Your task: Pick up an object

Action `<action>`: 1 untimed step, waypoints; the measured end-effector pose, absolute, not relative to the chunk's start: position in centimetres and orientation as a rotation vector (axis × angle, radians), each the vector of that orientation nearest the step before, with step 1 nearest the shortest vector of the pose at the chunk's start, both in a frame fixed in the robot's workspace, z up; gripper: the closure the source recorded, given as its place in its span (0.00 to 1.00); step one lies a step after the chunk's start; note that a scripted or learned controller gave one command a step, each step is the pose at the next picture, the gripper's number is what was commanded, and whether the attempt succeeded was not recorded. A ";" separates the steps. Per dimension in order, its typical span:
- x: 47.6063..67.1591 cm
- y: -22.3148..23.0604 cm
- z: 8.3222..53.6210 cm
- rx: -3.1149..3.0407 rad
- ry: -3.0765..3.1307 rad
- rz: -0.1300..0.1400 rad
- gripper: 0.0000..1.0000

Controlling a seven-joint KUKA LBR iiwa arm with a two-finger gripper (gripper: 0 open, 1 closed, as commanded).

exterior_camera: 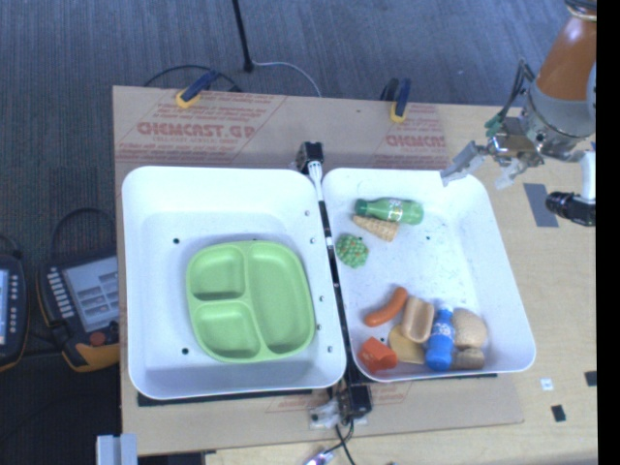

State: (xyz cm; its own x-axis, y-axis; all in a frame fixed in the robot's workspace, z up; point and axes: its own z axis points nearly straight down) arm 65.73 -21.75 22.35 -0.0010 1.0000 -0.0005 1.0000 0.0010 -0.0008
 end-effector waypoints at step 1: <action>63.3 -15.6 10.0 -2.139 -2.303 0.001 0.00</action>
